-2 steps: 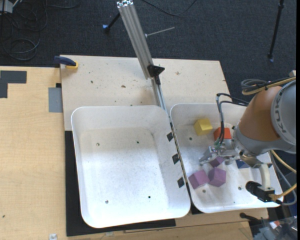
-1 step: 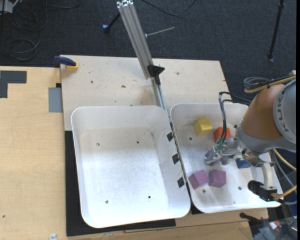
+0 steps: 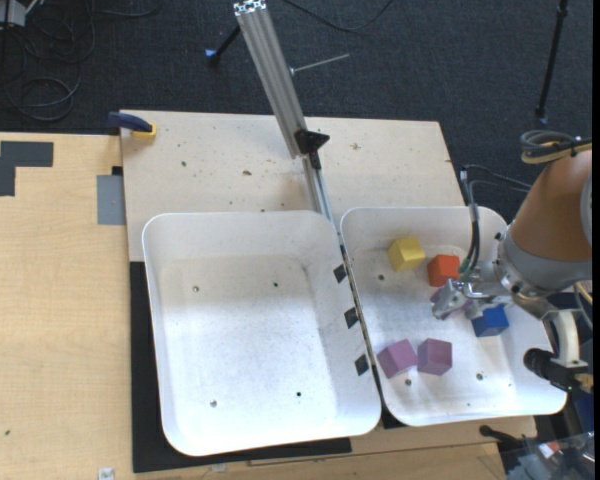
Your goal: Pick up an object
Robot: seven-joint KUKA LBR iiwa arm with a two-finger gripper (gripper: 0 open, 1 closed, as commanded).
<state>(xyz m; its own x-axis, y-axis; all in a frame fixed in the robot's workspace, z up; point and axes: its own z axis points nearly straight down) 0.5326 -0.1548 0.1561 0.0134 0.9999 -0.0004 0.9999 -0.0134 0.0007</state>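
We are looking down on a counter point(image 3: 230, 158) carrying two shallow white bins side by side. The left bin point(image 3: 170, 258) is sitting next to the right bin point(image 3: 380, 388), and their inner rims are meeting along a line marked by small black clips.

The blocks are all lying in the right bin. A yellow cube point(image 3: 406, 253) is resting toward the far side, with an orange cube point(image 3: 443, 268) just beside it. Two purple cubes are sitting nearer the front: one purple cube point(image 3: 397, 356) on the left and a second purple cube point(image 3: 435, 356) just to its right, close together. A blue cube point(image 3: 491, 320) is lying near the bin's right side.

The arm point(image 3: 555, 223) is reaching in from the right, its orange band showing above the grey wrist. The gripper point(image 3: 452, 299) is hanging low over the bin floor between the orange cube and the blue cube, close to both. We cannot tell how its grasp is standing, and we are seeing no cube lifted off the bin floor.

A slanted aluminium rail point(image 3: 275, 68) is rising from behind the bins.
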